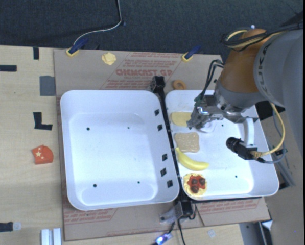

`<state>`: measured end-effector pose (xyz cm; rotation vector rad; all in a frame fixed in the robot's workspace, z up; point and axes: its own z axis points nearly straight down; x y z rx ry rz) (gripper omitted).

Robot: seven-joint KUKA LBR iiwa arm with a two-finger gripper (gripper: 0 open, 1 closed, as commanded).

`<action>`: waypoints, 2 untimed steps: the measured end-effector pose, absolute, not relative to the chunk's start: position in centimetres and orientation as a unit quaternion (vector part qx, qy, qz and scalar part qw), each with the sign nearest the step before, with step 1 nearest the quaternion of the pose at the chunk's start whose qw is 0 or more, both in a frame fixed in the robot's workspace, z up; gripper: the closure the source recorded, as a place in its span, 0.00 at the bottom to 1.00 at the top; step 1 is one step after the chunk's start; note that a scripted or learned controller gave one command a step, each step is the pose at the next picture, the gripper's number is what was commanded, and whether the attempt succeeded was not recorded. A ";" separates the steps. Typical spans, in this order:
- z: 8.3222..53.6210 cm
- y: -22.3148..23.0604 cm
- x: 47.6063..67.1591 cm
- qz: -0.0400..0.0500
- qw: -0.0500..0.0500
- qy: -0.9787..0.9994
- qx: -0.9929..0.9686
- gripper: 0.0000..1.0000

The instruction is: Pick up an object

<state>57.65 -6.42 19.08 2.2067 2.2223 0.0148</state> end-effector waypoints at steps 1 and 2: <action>18.4 -6.9 61.2 0.000 0.000 0.708 0.706 1.00; 28.1 -5.6 67.2 0.004 0.005 0.709 0.705 1.00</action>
